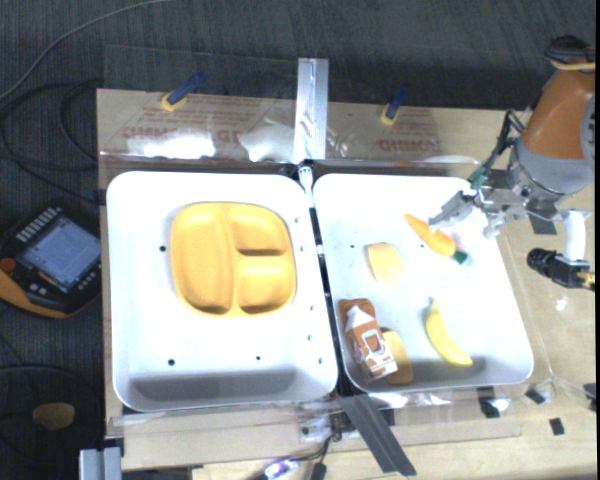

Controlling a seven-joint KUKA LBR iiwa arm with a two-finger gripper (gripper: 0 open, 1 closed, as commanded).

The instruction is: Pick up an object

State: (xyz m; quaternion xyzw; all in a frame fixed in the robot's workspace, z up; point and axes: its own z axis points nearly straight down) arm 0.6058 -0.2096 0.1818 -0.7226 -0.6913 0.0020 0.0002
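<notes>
The pincer [458, 211] hovers over the right bin [510, 303], its fingers apart and holding nothing. A toy carrot [429, 234] lies just beside its tips

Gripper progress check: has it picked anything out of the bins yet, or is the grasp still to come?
Nothing looks picked. The gripper sits at the right bin's upper right, beside the carrot, with nothing visible between its fingers. The banana, the pale yellow block and the carton lie in that bin; the yellow tray lies in the left bin. Grasp and lift remain.
</notes>
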